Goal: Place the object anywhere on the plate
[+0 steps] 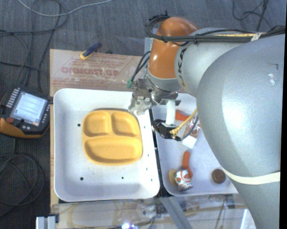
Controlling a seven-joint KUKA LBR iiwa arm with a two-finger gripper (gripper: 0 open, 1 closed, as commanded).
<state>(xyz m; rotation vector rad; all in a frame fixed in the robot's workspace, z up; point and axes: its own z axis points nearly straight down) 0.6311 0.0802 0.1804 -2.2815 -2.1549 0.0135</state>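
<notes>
A brown bench top (88,72) with red print bears two shallow white bins side by side, the pincer (140,106) hanging over the far end of their shared edge. The left bin (67,146) holds a yellow plate (112,136) with three compartments, just left of and below the pincer. In the right bin (203,156), below and to the right of the pincer, lie an orange piece (186,160), a small printed can (181,179) and a brown disc (219,176). A yellow-and-blue tool (90,49) rests on the bench top, above and left of the pincer.
</notes>
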